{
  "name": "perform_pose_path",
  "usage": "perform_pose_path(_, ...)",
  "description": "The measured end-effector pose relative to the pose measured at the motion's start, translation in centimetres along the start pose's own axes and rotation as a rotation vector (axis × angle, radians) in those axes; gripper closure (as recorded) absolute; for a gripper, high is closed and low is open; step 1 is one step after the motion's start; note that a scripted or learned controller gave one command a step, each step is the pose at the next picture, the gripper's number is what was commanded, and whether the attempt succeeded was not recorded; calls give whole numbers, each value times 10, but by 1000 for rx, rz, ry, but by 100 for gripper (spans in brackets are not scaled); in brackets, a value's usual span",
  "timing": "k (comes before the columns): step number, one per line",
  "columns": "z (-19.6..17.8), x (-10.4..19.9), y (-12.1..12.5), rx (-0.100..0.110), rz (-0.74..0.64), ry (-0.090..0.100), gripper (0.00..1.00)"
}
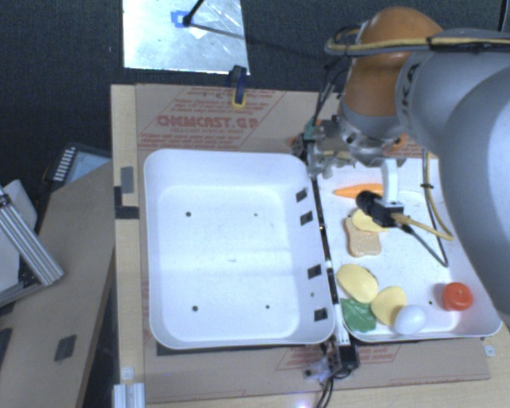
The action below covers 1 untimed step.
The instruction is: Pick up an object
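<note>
The right bin [480, 313] holds several small items. An orange carrot [357, 190] lies near its far end, and closer in are a yellow piece [365, 222] and a tan bread slice [364, 241]. Toward the near end sit two yellow lumps [357, 280] [389, 300], a green piece [357, 314], a white egg [410, 319] and a red-orange ball [457, 295]. My gripper [321, 158] hangs over the far left corner of the right bin, by the divider between the bins, largely hidden under the wrist. It is beyond and left of the carrot.
The left bin [157, 228] lies beside the right one, and both rest on a cardboard sheet [204, 119]. The grey arm [467, 134] covers the right bin's far right part. A shiny plate [183, 24] lies beyond the bench.
</note>
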State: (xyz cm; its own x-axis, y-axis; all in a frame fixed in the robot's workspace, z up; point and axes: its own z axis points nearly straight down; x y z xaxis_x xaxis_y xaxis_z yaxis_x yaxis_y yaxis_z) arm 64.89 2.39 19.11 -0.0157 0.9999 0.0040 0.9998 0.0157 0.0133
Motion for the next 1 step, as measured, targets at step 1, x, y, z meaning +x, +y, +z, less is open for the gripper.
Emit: perform_pose_path(1,7,45,-31,14,7,-2,100)
